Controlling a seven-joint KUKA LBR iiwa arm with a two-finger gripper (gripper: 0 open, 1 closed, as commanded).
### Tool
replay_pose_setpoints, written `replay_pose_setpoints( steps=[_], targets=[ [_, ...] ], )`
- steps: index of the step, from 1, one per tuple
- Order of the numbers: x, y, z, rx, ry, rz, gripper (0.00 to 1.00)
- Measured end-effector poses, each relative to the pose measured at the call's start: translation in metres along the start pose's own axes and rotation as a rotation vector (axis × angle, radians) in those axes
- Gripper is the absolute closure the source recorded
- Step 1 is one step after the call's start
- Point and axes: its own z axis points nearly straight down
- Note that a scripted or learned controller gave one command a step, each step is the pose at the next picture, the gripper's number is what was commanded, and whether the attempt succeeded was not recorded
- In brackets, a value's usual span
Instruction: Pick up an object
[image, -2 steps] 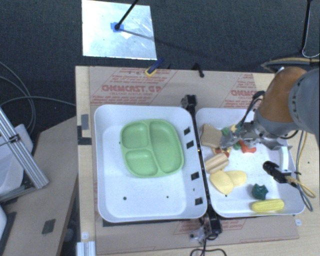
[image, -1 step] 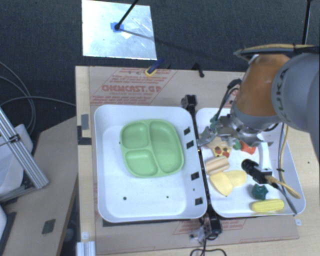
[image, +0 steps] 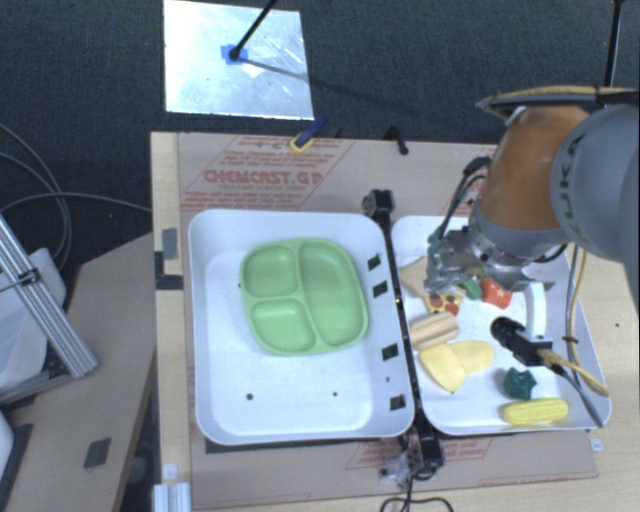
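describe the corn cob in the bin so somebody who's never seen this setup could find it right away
Start at the right-hand white bin, the one the arm reaches into. Go to its near right corner: the corn cob lies there on its side. It is the bumpy bright yellow piece, just below a small dark green toy, and apart from the smoother pale yellow pieces to its left.

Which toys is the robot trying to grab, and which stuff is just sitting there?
For the job, in the right white bin: tool, tan cylinder, yellow corn cob, red pepper.

Just lying about: green divided plate in the left white bin, cardboard sheet.
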Motion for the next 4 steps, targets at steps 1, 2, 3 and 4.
replay_pose_setpoints(
  steps=[1, 2, 3, 4],
  targets=[
    [0.06, 0.006, -0.003, 0.003, 0.002, -0.006, 1.0],
    [0.154, 0.011, 0.03, 0.006, 0.004, -0.009, 1.0],
    [0.108, -0.048, 0.011, 0.007, -0.001, 0.006, 1.0],
    [0.141, -0.077, 0.037, 0.008, 0.001, -0.002, 1.0]
  ],
)
